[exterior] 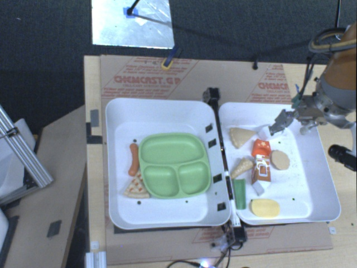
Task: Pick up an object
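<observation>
My gripper [293,125] hangs over the back of the right bin [326,166], reaching in from the right. It is open, with bare bin floor showing between its fingers. Its left fingertip [277,126] is just right of a beige wedge [241,136] and above an orange carton [261,159]. A round tan biscuit [280,160] lies next to the carton, in front of the gripper. A tan cone-shaped piece [242,167], a green stick [239,194] and a yellow oval [265,207] lie nearer the front of that bin.
The left bin [120,121] holds a green divided plate [174,164], a sausage [134,158] and a waffle-like slice [136,187]. A black divider [218,149] runs between the bins. A metal frame [22,155] stands at the far left.
</observation>
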